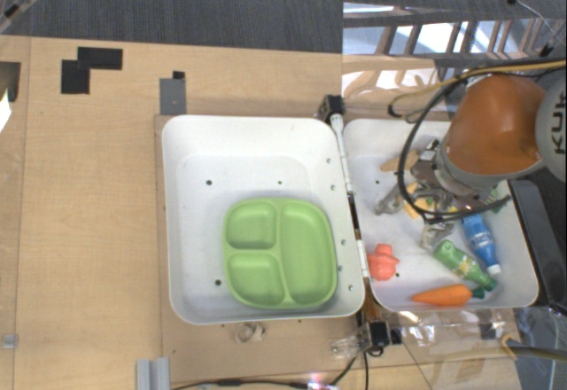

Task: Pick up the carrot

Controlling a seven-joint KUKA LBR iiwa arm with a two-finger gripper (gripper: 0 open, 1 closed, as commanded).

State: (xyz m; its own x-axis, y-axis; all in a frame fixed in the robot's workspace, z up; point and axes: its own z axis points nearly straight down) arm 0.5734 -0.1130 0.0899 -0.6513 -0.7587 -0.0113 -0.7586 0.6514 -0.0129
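Orange-banded arm [496, 127] hides the hand over rt bin [372, 136]; finger state can't be told. Carrot [442, 295] lies apart at bin's front.

A light wooden bench [89, 229] with a plywood-like top carries two shallow white plastic bins side by side. The left bin [190, 158] is roughly square with rounded corners; the right bin [363, 144] touches it along their shared edge. Black rectangular patches [90, 69] sit near the bench's far left corner, and a small grey bracket [173, 94] stands just beyond the left bin's far edge. Clear plastic clips and thin cables [372, 339] lie at the near edge by the bins' junction.
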